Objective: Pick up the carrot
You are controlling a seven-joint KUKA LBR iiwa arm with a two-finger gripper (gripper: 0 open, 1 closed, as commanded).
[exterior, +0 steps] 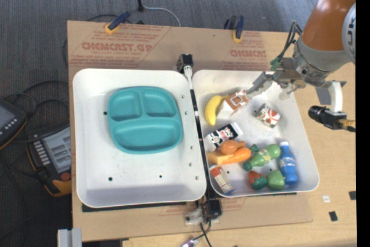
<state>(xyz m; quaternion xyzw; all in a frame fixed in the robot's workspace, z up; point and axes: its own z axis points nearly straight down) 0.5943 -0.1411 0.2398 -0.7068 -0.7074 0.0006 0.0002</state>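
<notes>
The right bin (309,165) holds the carrot (231,154) near its front left, long axis running left to right. The gripper (272,79) hovers over the bin's back edge; its fingers look spread, pinching nothing. The carrot lies forward and leftward from them.

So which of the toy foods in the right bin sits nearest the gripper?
The small red-and-white toy, just below the gripper; the banana and carrot lie farther left.
</notes>
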